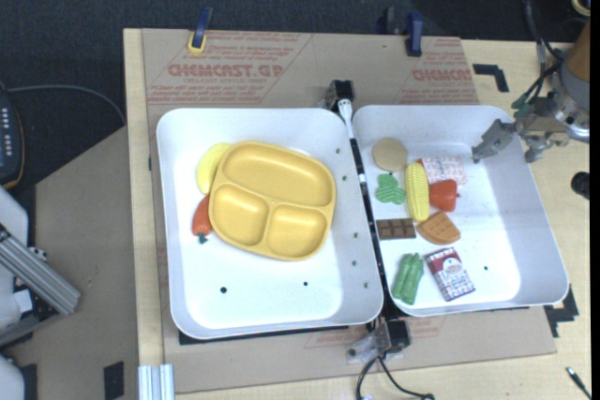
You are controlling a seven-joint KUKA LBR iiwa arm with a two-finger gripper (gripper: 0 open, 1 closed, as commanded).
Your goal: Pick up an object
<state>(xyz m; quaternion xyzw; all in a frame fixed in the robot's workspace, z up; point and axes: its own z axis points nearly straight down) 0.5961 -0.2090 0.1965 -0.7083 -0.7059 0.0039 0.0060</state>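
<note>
At the right edge of the frame, my gripper point(511, 143) hangs over the upper right corner of the right bin point(525, 239), with my grey arm coming in from the right. Two dark fingers are spread apart, one pointing down-left toward the bin, the other lower right, and nothing sits between them; the hand is released.

The things I could pick are gathered along the left side of the right bin, well apart from my gripper. Near the top lies a tan round cookie point(389, 154). Just below it are a small green leafy piece point(390, 190) and a yellow corn cob point(417, 191) standing lengthwise, with a red and white packet point(444, 169) and a red piece point(442, 195) just beside the cob on its right. Lower come a brown chocolate bar point(395, 229), an orange wedge point(439, 229), a green pod point(408, 277) and a red and white carton point(449, 274).

In the left bin point(183, 201) a yellow divided tray point(272, 200) lies in the middle. A yellow piece point(211, 166) and a red pepper point(202, 218) peek out at its left edge.
</note>
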